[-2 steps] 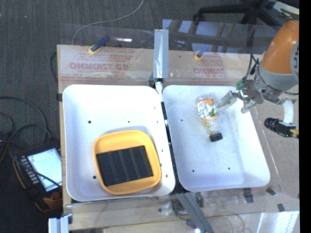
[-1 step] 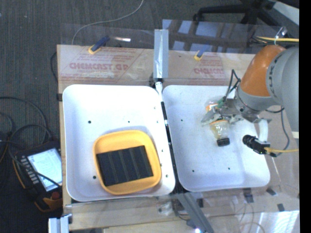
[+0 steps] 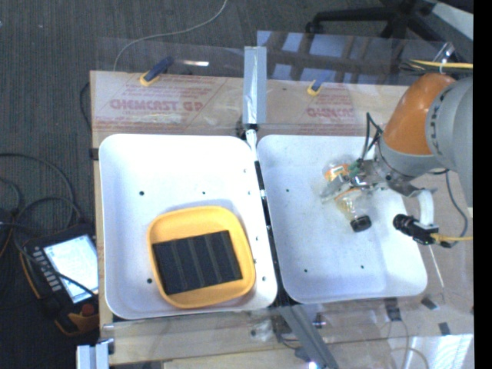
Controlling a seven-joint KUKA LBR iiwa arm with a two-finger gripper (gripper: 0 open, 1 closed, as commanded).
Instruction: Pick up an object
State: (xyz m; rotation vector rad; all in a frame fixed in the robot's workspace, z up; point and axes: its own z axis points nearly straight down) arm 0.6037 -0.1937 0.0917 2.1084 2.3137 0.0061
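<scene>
A yellow block with a black ribbed top (image 3: 201, 257) lies flat in the left bin (image 3: 131, 160), near its front. My gripper (image 3: 346, 184) hangs low over the upper middle of the right bin (image 3: 307, 244), far from the yellow block. It looks like a tangle of clear and metallic parts with small orange bits. A small dark piece (image 3: 360, 223) sits just below the gripper on the bin floor; whether it is a loose object or part of the gripper is unclear. Nothing can be made out held in the gripper.
The grey arm with its orange band (image 3: 411, 121) comes in over the right bin's right rim. A black plug with a yellow cable (image 3: 411, 227) hangs beside it. A ridge (image 3: 261, 198) divides the two bins. A tablet (image 3: 65, 264) lies on the floor at left.
</scene>
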